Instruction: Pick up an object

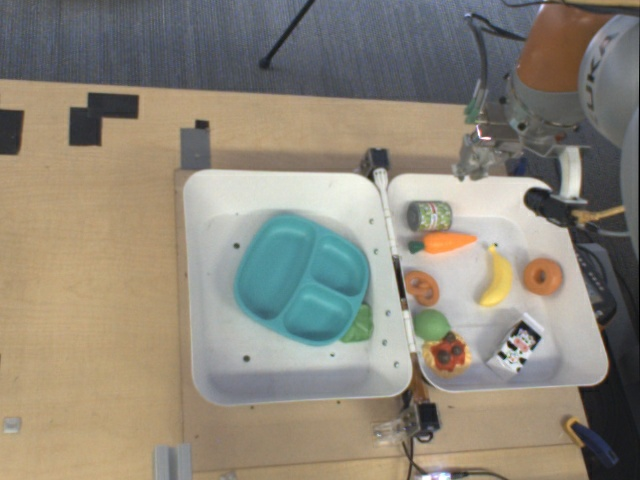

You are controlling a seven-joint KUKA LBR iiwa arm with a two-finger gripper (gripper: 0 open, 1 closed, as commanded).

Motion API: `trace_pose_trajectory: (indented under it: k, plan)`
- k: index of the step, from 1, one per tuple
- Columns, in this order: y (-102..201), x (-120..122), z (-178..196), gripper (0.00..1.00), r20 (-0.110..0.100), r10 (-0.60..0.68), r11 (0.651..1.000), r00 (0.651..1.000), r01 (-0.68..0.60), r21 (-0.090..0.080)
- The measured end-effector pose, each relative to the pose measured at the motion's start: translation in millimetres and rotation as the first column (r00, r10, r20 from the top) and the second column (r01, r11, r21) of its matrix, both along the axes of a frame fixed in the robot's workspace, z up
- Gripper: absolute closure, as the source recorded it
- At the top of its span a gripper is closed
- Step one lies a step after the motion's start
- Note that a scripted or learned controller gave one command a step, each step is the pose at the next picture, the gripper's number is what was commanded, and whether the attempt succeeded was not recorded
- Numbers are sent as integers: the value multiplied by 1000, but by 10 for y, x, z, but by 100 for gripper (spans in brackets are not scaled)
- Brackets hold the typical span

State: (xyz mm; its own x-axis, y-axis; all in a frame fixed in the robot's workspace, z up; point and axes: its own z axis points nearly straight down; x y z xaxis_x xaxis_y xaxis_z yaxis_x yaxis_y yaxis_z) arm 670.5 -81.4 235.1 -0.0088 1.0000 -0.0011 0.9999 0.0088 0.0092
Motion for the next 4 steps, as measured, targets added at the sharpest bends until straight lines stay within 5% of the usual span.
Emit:
trace_pose_trajectory:
  k: [1, 2, 3, 4]
  plan:
    - [-1, -12, -27, 0, -6, 0, 1000, 1000, 0, 1]
    - [-61, -684, -1152, 0, -11, -7, 1000, 1000, 7, 1]
    - [-60, -535, -1432, 0, 5, -4, 1000, 1000, 4, 3]
    - [-42, -518, -1315, 100, 10, -4, 1000, 1000, 4, 5]
